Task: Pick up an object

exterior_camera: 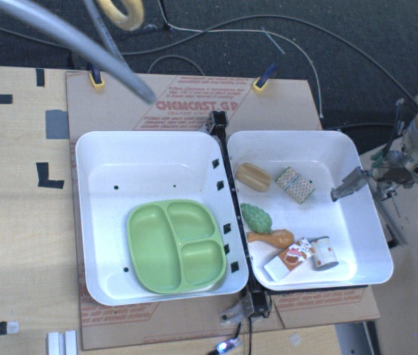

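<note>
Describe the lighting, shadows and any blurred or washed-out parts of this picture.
Camera view: bright, even light; the white bins are nearly washed out, with soft shadows along their walls. The grey bar crossing the top left is blurred. The tool at the right bin's edge looks soft and dim. The green plate is sharp.

The robot's arm is entering from the right edge of the frame at mid-height, with little of its grey body showing. The gripper (351, 183) is pointing leftward and slightly downward, a dark grey finger (348, 185) projecting toward the frame's center. The wrist assembly behind it is appearing partly blurred, and the finger spacing is indistinct.
</note>
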Tool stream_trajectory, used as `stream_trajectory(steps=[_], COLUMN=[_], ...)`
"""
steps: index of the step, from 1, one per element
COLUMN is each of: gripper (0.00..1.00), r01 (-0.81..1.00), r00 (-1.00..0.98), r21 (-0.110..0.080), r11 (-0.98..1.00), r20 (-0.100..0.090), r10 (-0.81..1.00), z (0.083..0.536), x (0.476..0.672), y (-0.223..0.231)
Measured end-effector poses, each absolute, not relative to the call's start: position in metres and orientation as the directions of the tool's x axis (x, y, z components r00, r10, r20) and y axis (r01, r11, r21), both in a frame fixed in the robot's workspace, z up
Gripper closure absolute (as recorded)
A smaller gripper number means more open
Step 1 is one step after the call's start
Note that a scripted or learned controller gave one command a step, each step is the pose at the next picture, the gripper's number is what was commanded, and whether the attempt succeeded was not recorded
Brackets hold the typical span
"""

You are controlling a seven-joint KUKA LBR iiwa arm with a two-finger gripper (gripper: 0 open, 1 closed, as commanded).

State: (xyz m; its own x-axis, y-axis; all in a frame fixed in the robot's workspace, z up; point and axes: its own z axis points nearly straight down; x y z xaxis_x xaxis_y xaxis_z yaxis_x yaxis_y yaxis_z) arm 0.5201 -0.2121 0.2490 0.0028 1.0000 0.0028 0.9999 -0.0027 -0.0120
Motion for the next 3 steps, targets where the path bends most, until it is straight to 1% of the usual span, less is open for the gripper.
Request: stream_trajectory(steps=[1, 2, 3], gripper=[0.0, 0.0, 0.0], r01=[1.0, 1.0, 1.0], r00=[-0.001, 0.0, -0.001], r21=[-0.002, -0.008, -0.006], r11=[0.001, 0.0, 0.001], r20=[0.0, 0.002, 0.001], r10=[1.0, 1.0, 1.0], z=[0.255, 0.19, 0.146], x=[0.522, 0.518, 0.519], y=[-0.212, -0.212, -0.212])
